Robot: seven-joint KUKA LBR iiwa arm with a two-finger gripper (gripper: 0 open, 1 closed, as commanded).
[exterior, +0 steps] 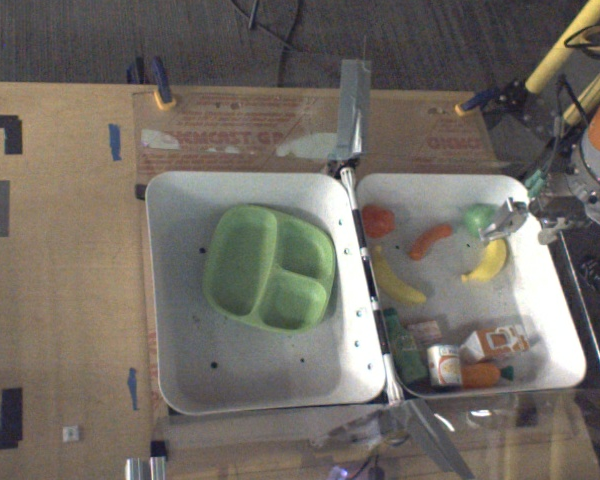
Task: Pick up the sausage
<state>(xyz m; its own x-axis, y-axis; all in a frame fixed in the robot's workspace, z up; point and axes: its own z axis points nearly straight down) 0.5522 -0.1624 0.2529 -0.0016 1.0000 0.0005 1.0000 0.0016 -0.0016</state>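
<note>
The sausage (430, 240), a short orange-red curved piece, lies on the floor of the right bin (540, 313) near its upper middle. My gripper (526, 224) hangs over the bin's upper right corner, to the right of the sausage and well apart from it. One metal finger (501, 222) sits just above a yellow banana (487, 261) and beside a green round fruit (477, 215). The fingers stand apart, with nothing between them.
In the right bin lie a red fruit (377, 220), a second banana (398, 283), a carton (495, 343), a can (443, 365), a carrot (483, 374) and a green packet (405, 353). A green divided plate (272, 268) sits in the left bin (180, 358).
</note>
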